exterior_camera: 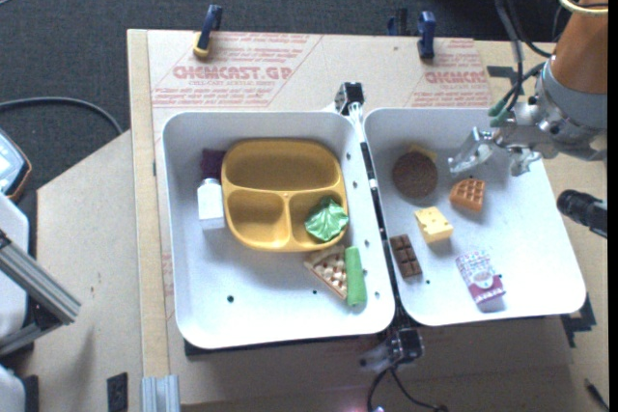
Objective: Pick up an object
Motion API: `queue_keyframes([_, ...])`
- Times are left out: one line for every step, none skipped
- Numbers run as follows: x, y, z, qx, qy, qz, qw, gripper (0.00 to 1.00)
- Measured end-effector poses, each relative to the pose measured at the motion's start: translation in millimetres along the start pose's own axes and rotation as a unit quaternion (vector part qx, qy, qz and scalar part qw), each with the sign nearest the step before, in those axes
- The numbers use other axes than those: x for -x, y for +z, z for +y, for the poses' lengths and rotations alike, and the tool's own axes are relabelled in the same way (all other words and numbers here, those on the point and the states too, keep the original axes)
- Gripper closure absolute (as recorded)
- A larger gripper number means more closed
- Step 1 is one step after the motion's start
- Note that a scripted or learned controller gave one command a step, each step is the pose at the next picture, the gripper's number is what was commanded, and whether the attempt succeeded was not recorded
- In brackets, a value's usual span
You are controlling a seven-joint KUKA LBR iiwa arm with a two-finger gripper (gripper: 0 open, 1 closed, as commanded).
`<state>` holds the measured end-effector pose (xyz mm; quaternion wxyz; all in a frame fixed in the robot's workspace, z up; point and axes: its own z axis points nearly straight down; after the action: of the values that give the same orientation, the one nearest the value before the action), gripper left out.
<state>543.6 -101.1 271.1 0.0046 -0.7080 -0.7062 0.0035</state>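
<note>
Two white bins (pixel 183 207) are sitting mid-frame; the gripper (pixel 475 152) is hovering at right-centre, fingers spread apart and holding nothing, just above a waffle piece (pixel 468 195) lying in the right bin (pixel 550 246).

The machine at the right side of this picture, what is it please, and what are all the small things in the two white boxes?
It is a robot arm, grey with an orange band, reaching in from the right. One camera looks down on the bench at a slant. At the arm's end is its claw, above the right bin, near a toy waffle. I see nothing held in it. That bin also holds a brown round cookie, a cheese cube, a chocolate bar and a pink packet. The left bin holds a yellow divided plate with a green leaf in one compartment, a white bottle, and a green stick.
</note>
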Motion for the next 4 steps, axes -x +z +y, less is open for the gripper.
queue_keyframes([0,-5,2,0.005,-0.001,-0.001,1.0000,0.00])
queue_keyframes([-3,38,0,0.003,-0.001,0.000,1.0000,0.00])
queue_keyframes([-7,95,-9,0.002,-0.001,0.000,1.0000,0.00])
queue_keyframes([-3,140,-12,0.002,-0.001,0.000,1.0000,0.00])
